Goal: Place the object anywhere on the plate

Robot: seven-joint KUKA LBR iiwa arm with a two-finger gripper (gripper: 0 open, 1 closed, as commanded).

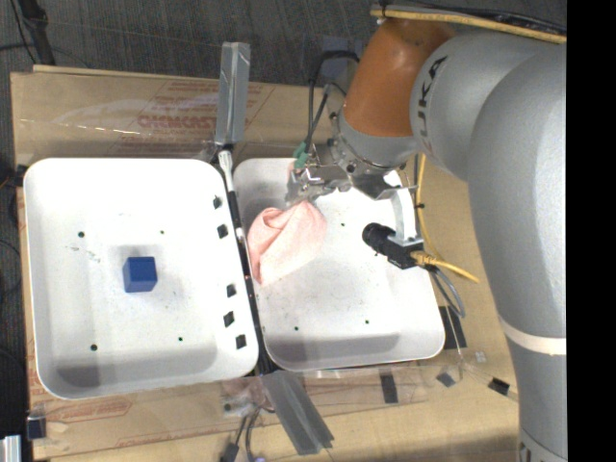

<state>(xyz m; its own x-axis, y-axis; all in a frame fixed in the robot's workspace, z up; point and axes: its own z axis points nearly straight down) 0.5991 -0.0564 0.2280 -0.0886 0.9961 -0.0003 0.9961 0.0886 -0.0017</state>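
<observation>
A small blue cube (141,273) rests on the floor of the left bin (58,191), left of its middle. A pink plate (284,239) sits tilted in the right bin (385,325), against that bin's left wall. My gripper (306,187) is at the back of the right bin, right at the pink plate's upper edge and touching or nearly touching it. The wrist and its metal parts hide the contact. The cube is far from the gripper, a whole bin away.
The grey arm with its orange band (395,65) covers the right bin's back right corner. A black fitting with a yellow cable (390,242) hangs over the right bin. A raised divider with black clips (231,258) separates the bins. Brown cardboard (125,104) lies under both.
</observation>
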